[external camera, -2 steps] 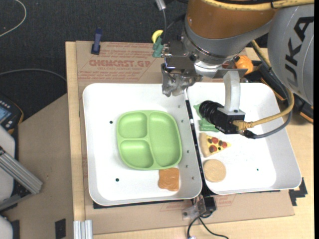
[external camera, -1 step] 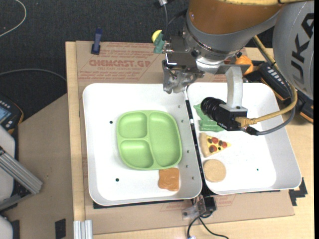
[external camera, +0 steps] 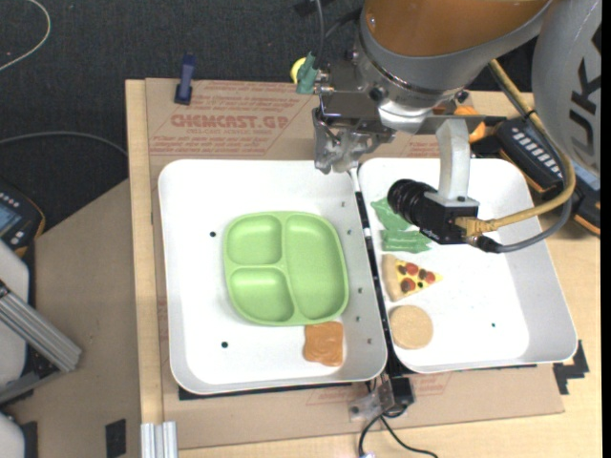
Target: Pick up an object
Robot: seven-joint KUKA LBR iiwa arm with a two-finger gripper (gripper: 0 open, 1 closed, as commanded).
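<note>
My gripper [external camera: 338, 160] hangs at the back of the bench, over the far rim where the two bins meet, and I see nothing in it. In the left bin [external camera: 183, 256] lies a green divided plate [external camera: 284, 267], with an orange-brown food piece [external camera: 325, 343] just in front of it. The right bin [external camera: 535, 299] holds a green leafy toy [external camera: 397, 229], a pizza slice [external camera: 410, 277] and a round tan cookie [external camera: 412, 327], all near its left wall. Every object lies nearer the camera than the gripper.
A black cylindrical device [external camera: 426, 210] on a white bracket [external camera: 456, 165] hangs from the arm over the right bin, partly covering the green leafy toy, with a yellow cable [external camera: 520, 219] trailing right. A cardboard sheet [external camera: 229, 117] lies under the bins.
</note>
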